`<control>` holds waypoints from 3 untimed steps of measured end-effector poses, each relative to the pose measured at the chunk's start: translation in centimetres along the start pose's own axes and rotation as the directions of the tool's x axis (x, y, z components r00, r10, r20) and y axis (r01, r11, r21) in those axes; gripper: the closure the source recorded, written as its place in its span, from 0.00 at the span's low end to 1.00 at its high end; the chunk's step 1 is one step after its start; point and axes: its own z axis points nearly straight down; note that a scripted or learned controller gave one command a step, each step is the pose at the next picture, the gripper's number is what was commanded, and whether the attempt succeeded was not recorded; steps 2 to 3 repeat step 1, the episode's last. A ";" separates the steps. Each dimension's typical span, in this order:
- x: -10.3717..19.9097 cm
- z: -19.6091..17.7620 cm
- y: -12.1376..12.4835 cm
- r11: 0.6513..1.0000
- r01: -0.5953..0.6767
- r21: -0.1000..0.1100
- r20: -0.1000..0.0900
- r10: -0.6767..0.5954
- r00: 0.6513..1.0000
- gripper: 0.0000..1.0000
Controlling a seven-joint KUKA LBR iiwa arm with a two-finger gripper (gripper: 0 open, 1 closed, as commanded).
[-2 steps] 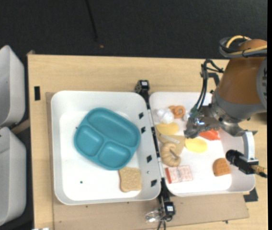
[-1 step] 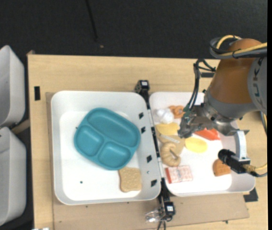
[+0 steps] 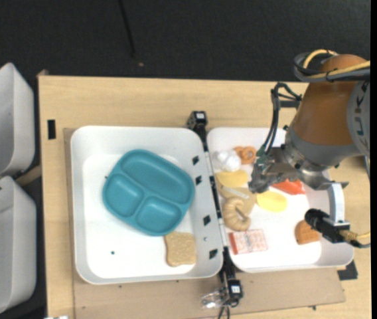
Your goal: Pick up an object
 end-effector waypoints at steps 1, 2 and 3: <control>0.2 0.4 -1.0 1.000 -0.003 0.001 0.002 0.003 1.000 1.00; 0.2 0.4 -1.0 1.000 -0.003 0.001 0.002 0.003 1.000 1.00; 0.2 0.4 -1.0 1.000 -0.003 0.001 0.002 0.003 1.000 1.00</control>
